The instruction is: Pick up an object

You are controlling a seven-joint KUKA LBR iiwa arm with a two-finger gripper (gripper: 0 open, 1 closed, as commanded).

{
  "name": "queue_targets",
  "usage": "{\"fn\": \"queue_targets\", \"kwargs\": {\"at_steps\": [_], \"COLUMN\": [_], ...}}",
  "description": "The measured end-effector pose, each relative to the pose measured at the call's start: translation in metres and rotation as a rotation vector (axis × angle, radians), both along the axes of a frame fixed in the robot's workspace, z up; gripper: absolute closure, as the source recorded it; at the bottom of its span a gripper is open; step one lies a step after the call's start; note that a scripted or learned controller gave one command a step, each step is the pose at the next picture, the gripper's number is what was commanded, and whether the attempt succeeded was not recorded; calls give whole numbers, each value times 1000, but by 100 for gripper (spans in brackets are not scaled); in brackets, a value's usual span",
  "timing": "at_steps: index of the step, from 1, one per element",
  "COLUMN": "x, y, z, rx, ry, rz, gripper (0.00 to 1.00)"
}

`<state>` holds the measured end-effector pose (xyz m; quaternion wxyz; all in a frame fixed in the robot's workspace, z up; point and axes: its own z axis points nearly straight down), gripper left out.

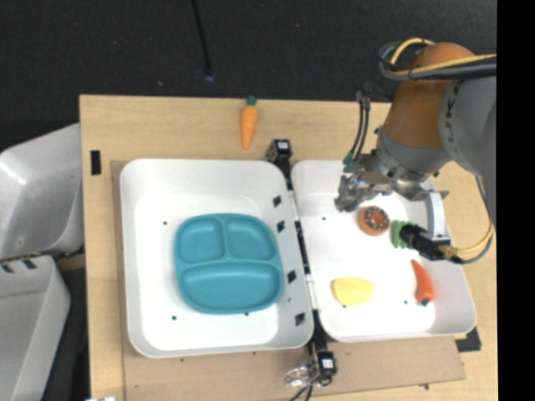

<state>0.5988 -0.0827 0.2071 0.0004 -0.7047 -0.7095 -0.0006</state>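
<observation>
Yellow piece, lower right bin; red carrot beside. Round brown item just right of claw, finger state unclear. Risk: offset descent nudges item, misses grasp.

Right bin — donut, yellow piece, red-orange carrot lying flat

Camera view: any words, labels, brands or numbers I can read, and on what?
None can be read.
Blue tray in the left bin: plain, no marking.
Donut, yellow piece and carrot in the right bin: no text.
Carrot on the bench: no text.
Black clips between the bins: too small to tell.
Gripper: no label visible.
</observation>
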Motion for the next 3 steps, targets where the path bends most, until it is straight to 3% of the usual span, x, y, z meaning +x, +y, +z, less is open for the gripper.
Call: {"fn": "queue_targets", "kwargs": {"at_steps": [2, 3], "x": [-7, -12], "y": [103, 162], "z": [-1, 21], "rx": [1, 1], "ry": [3, -3], "rz": [0, 2], "gripper": [100, 100]}}
